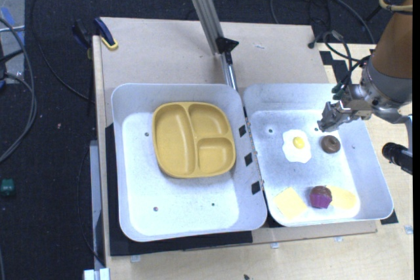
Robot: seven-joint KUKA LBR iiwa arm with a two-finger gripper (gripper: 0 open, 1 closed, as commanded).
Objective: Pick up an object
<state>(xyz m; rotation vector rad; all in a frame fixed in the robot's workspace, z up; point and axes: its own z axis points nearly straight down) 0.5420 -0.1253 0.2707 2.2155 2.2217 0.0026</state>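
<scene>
We hover our gripper point(327, 122) over the right bin point(374, 160), just above the brown donut point(331, 144), with the fried egg point(296, 147) beside it. To do this well, we centre over the donut, drop straight, and keep clear of the egg. The fingers are a dark blur here; we cannot tell how far apart they sit, and nothing shows between them. The left bin point(131, 193) carries 1 yellow tray point(194, 139).
</scene>
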